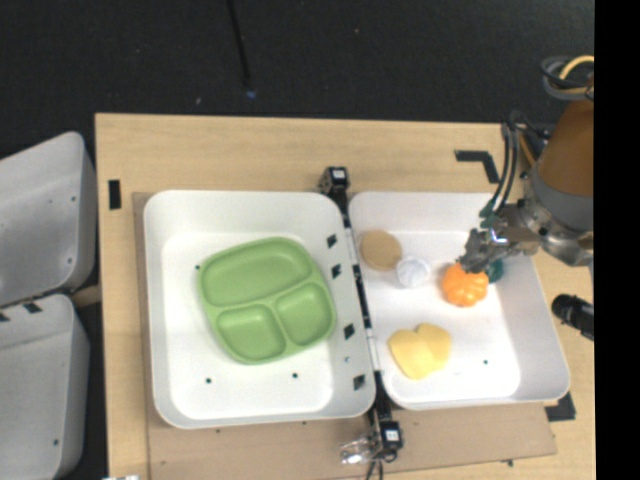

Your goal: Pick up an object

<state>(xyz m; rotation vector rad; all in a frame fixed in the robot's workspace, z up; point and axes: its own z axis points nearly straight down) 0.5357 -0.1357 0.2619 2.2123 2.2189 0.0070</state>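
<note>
Two shallow white bins are seen side by side on the table (120, 148). The left bin (170, 368) carries a green divided tray (265, 298). The right bin (520, 368) holds four loose items: a tan rounded piece (380, 250) at the upper left of that bin, a small white ball (411, 271) just beside it, a yellow lumpy object (420, 351) lower down, and an orange object (464, 286) right of centre.

The gripper (484, 258) is observed at the right of the frame, directly above and at the upper right edge of the orange object, apparently touching it. Whether the gripper is spread or pressed together cannot be told; its tips are lost against the object and the dark hardware.

It is judged that the orange object is the target and that the grasp is at the point of descent or closing. For a sound pick, the gripper should be centred over the body of the orange object rather than its edge, lowered until the widest part is straddled, and closed before any lift. An off-centre closure may be expected to squeeze the rounded object sideways toward the white ball.
</note>
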